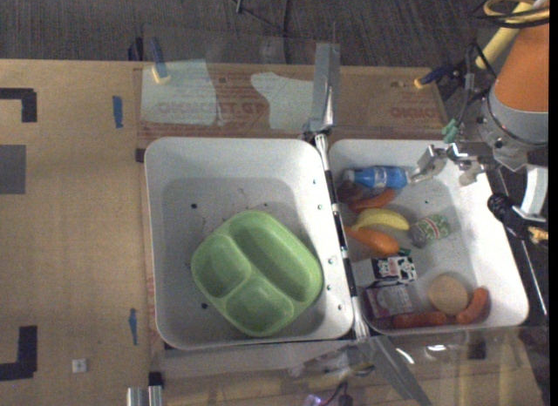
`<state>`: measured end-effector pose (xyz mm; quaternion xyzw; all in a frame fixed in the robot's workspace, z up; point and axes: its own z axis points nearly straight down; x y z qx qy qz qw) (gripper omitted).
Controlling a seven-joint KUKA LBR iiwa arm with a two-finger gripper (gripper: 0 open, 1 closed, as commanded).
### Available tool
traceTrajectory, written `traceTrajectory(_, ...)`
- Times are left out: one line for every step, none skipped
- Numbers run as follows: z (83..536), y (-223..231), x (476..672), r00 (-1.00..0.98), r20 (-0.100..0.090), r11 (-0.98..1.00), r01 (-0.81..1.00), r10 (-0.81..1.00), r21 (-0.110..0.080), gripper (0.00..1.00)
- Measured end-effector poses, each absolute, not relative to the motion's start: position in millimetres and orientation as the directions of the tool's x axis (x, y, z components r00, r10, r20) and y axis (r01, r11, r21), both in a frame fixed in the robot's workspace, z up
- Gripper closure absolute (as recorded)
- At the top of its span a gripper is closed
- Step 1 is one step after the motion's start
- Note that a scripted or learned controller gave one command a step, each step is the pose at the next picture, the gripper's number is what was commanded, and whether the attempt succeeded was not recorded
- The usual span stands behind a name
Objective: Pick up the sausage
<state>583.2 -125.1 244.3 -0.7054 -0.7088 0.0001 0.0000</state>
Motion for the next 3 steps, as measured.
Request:
traceTrajectory(87,-130,505.4,0.012,0.001,-0.012,1.0,1.0,0.006,0.0)
traceTrajectory(127,-218,498.7,-0.001,0.0,0.001,1.0,1.0,0.001,0.0)
traceTrajectory(97,-216,483.0,-0.176,0.011,0.176,0.984,0.984,0.004,0.0)
